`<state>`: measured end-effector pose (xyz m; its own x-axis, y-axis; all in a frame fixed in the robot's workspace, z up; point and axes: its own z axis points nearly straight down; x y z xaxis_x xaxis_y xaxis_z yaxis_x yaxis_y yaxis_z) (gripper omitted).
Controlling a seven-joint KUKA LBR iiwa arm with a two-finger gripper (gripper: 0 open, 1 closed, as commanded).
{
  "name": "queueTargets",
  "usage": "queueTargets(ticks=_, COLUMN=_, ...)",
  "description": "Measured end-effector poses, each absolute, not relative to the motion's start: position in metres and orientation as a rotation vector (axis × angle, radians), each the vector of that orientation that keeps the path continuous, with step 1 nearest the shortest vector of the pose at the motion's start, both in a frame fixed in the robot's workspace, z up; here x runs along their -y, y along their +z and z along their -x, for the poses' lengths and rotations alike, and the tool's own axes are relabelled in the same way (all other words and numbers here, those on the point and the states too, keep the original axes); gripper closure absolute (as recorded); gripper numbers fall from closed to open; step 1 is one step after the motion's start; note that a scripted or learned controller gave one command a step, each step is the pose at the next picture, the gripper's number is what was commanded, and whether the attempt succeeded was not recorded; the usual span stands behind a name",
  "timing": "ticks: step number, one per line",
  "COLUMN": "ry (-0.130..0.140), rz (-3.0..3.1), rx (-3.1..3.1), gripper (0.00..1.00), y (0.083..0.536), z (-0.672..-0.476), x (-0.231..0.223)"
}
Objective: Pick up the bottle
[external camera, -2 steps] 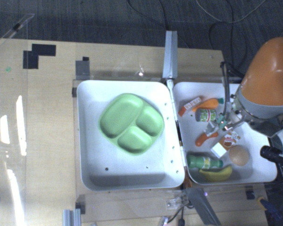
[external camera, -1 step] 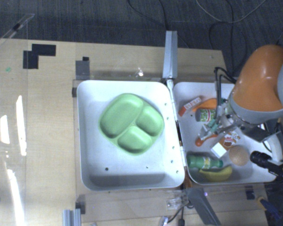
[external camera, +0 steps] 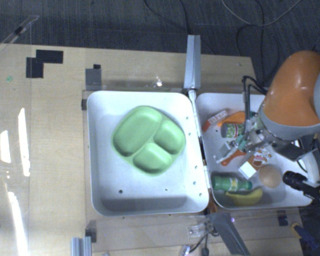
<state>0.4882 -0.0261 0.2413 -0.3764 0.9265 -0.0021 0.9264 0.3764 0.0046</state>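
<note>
The green bottle (external camera: 232, 184) lies crosswise just below the gripper (external camera: 249, 141), whose grip state I cannot tell.

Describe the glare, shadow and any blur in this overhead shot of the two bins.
Camera view: bright streaks of glare lie on the clear sheet at far left; the left bin is evenly lit with soft shadow along its inner walls; the arm's orange band is soft and out of focus; the green bottle in the right bin reads slightly blurred.
</note>
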Motion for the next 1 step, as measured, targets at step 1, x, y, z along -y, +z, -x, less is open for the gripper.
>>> queueTargets(ticks=1, ry=0.003, rz=-1.919, rx=-2.485, gripper=0.00, y=0.1844, z=-0.4875, x=0.0234)
